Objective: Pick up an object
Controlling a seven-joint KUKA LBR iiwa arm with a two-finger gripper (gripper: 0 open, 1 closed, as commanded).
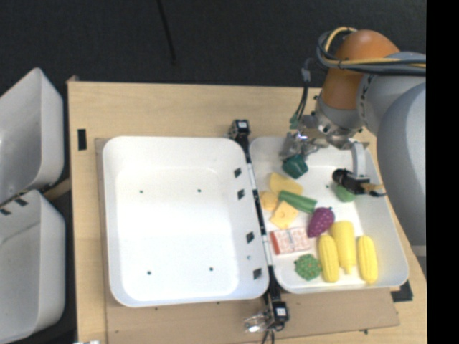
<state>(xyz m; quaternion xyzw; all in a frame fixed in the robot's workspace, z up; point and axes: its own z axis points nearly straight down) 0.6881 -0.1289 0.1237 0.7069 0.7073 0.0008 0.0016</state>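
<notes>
The end effector (296, 149) sits low at the far end of the right bin (391, 253), with a dark green block (294, 167) at its tips; whether it grips the block cannot be told. Nearer lie cheese pieces (280, 205), a green pepper (297, 201), purple grapes (320, 221) and three corn cobs (346, 253). The left bin (115, 192) sits beside it on the desk (90, 113).

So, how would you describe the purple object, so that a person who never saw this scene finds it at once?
Look at the right-hand white bin, the one crowded with toy food. Near its middle, just above the three yellow corn cobs, lies the purple grape bunch, beside a green cucumber-like stick. It is the one purple, bumpy piece among yellow and green neighbours.
</notes>
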